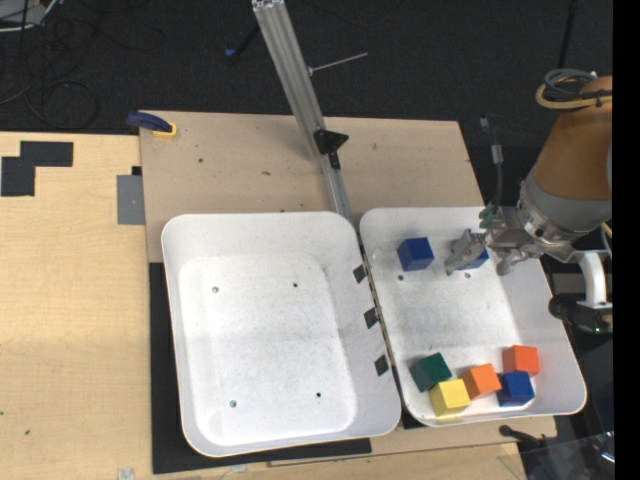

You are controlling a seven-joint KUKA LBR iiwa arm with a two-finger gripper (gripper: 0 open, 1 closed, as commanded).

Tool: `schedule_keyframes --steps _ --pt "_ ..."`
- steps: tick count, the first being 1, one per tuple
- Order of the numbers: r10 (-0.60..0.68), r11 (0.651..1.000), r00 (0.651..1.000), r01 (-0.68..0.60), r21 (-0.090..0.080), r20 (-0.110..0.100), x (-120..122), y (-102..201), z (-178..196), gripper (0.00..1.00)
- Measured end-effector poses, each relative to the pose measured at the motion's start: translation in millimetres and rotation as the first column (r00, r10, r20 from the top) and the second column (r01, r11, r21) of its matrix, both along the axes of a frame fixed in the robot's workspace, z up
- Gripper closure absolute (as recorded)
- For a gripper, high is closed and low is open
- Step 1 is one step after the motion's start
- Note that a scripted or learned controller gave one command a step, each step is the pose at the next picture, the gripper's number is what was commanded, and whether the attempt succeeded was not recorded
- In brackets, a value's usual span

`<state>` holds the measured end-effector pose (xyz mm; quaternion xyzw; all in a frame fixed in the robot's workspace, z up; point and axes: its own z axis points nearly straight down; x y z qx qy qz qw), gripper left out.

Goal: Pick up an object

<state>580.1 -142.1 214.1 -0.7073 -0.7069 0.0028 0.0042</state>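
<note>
My gripper [472,256] hangs over the far part of the right bin [470,313], reaching in from the right. A small blue block [480,259] shows between its grey fingers, mostly hidden by them, and the gripper is shut on it. Another blue cube [414,253] lies on the bin floor just left of the gripper, apart from it. At the bin's near right corner sit a green cube [431,370], a yellow cube [450,395], an orange block [483,378], a red-orange cube [521,359] and a blue cube [516,387], packed close together.
The left bin [200,268] stands beside the right one, with black clips [371,316] along the shared wall. A slanted aluminium rail [298,88] rises behind the bins. The arm's orange-banded body [575,158] stands over the right bin's far right edge.
</note>
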Motion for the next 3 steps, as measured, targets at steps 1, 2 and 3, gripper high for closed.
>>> schedule_keyframes --steps 1,2,3 --pt "-0.002 1.000 1.000 0.002 -0.001 0.007 1 -8 -57 0.00" --pt "0.000 1.000 1.000 0.000 0.000 0.001 -9 -10 -116 0.00" --pt "-0.008 1.000 1.000 0.008 -0.001 0.005 -8 -12 -103 1.00"
